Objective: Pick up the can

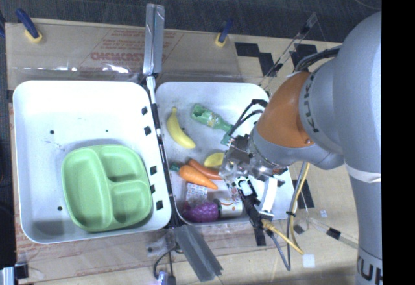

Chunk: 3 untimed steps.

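The big grey arm fills the 3 o'clock side, with its orange band just above the wrist. The gripper hangs low in the right bin; I cannot tell how its tips are set. The can lies on its side at about 6 o'clock in that bin, just under the gripper, beside the purple grapes. A carrot, lemon, banana and green bottle lie nearby. The left bin has 1 green tray. The can looks not lifted yet (grabbing and raising are left).
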{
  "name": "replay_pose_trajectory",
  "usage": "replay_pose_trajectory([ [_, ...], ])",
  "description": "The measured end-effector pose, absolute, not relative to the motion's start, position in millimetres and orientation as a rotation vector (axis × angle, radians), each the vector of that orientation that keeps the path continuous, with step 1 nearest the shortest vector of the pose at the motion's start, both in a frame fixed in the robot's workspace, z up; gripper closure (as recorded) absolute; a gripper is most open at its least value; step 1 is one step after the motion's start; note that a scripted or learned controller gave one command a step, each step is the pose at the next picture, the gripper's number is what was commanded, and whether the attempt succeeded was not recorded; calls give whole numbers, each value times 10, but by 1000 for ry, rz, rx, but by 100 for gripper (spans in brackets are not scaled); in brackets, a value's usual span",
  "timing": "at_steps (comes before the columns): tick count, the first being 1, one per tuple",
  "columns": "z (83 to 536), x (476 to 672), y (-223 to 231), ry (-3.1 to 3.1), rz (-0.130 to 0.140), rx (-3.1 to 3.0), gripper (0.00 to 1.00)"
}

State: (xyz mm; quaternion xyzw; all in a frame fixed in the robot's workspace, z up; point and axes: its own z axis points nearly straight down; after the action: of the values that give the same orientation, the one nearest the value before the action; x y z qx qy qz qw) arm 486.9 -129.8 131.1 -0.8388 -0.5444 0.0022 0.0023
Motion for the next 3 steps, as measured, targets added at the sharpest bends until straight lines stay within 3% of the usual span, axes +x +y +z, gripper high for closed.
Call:
replay_pose_trajectory([
  [1,2010,4786,-1844,-1974,0,-2444,100],
  [2,2010,4786,-1844,-1974,0,-2445,0],
  [3,998,5329,-1197,-2043,-18,-2404,0],
])
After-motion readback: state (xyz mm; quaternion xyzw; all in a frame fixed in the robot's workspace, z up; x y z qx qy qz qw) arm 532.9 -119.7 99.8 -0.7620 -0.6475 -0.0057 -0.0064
